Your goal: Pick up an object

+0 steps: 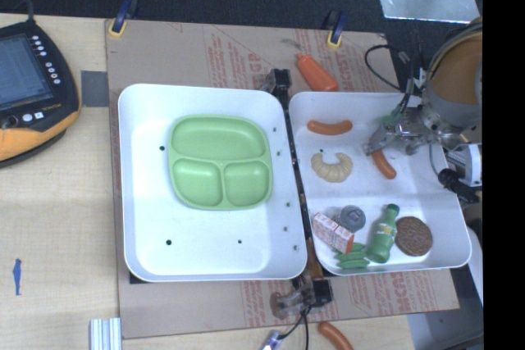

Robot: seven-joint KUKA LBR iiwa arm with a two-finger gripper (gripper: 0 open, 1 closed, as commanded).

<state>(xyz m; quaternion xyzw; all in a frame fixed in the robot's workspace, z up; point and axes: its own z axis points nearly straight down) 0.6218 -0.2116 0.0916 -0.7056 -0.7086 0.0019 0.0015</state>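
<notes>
Pendant [33, 90] sits at my far left, orange-edged with a dark screen, off the cardboard sheet. Next I see the left bin [148, 254], holding one pale green divided plate [220, 161] with three compartments.

In the right bin [447, 217] I count: two toy sausages, a longer one [329, 126] near the top left corner and a short stubby one [384, 165] lying slantwise just under the gripper; one cream croissant [332, 166], curled; one small red-and-white carton [332, 231]; one grey round can [353, 217] touching it; one green bottle [382, 234], tilted; one green pod-like piece [353, 261] at the bottle's foot; one brown round patty or cookie [413, 235].

An orange carrot [315, 73] lies outside, above the right bin; another orange piece [335, 334] lies below it.

The gripper [384, 140] hangs at the right bin's upper part, tips close above the short sausage. I cannot tell how its fingers stand, nor whether they touch it.
</notes>
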